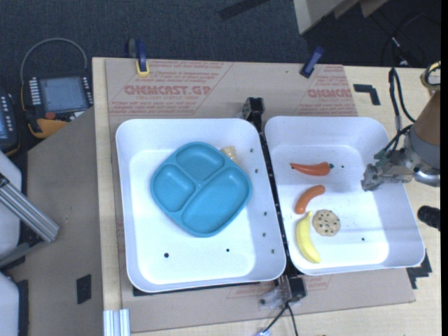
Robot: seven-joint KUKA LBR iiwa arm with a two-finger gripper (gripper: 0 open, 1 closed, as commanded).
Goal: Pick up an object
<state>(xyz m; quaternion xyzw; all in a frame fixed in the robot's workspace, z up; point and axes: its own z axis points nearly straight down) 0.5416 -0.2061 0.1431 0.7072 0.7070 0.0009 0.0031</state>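
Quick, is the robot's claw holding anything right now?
Gripper: cannot tell whether it is open or shut; it is over the right bin, apart from the chili pepper, and nothing shows in it.

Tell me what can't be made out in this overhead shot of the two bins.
- Pincer, camera view: small and blurred over the right bin; open or shut is not readable.
- Arm, camera view: cut off by the right edge.
- Pale object, camera view: mostly hidden behind the blue divided plate in the left bin; what it is is unclear.
- Cookie against the banana: touching or overlapping cannot be told.
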